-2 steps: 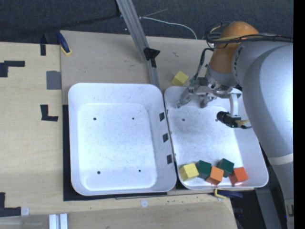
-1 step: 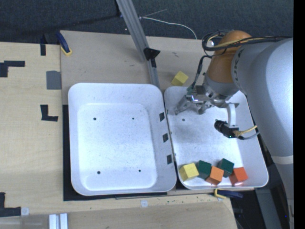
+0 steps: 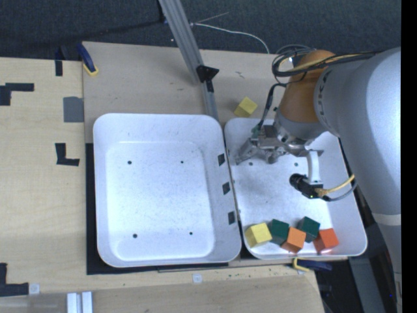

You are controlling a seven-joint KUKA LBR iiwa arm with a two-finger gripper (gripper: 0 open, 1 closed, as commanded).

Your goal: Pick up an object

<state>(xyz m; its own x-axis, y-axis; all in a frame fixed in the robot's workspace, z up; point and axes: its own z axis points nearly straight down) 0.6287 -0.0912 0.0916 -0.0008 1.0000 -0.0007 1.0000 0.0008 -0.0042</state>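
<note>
A pale wooden bench (image 3: 39, 175) carried two white bins. In the right bin (image 3: 273, 188), blocks (image 3: 293, 235) huddled at six o'clock; the gripper (image 3: 260, 150) hung at twelve, jaws spread, empty.

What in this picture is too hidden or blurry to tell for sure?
- Gripper, camera view: its jaws are small and blurred, so open or shut is unclear.
- Right bin: its far right part is covered by the arm.
- Green blocks: partly hidden behind the orange block.
</note>
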